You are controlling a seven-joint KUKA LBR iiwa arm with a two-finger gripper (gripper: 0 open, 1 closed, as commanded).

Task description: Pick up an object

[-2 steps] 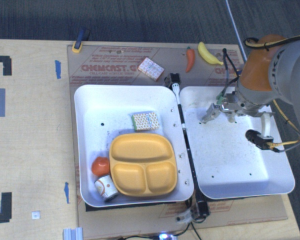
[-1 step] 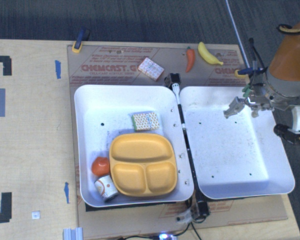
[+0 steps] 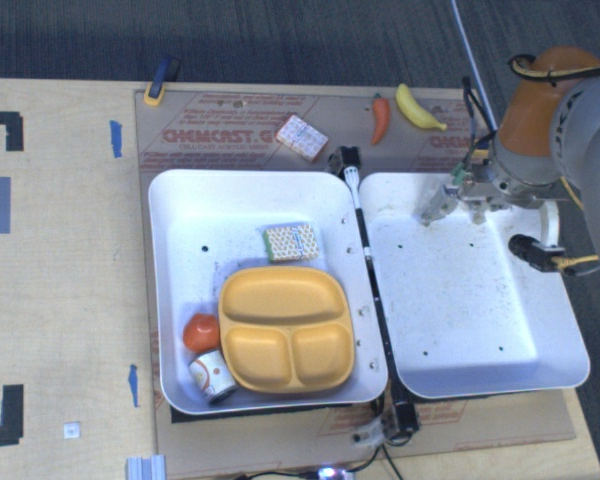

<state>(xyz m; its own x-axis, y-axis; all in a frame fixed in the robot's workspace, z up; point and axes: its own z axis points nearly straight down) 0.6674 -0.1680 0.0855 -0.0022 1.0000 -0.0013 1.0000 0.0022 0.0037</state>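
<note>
**Pincer over the right bin, every candidate still across the divide**

Right now the pincer [image 3: 450, 200] hangs above the far corner of the right bin [image 3: 480, 308], close to that bin's far rim and nearer the desk's right edge than the things it might take. Nothing lies between its tips, and the view is too small and slanted to tell whether it is spread or closed, so I leave that undecided.

All pickable things inside a bin sit in the left bin [image 3: 180, 228], on the other side of the rims where the two bins meet. A small patterned block [image 3: 290, 241] lies near that bin's middle, its long axis running roughly along the far rim. Just nearer the desk's front edge is a yellow divided tray [image 3: 285, 328], with a red ball [image 3: 201, 332] and a small white-and-orange can [image 3: 211, 374] beside it toward the bin's near left corner.

Judging from this, the patterned block is the closest candidate: the coming move would have to carry the arm [image 3: 540, 118] leftward over the shared rims and slightly toward the front edge.
</note>
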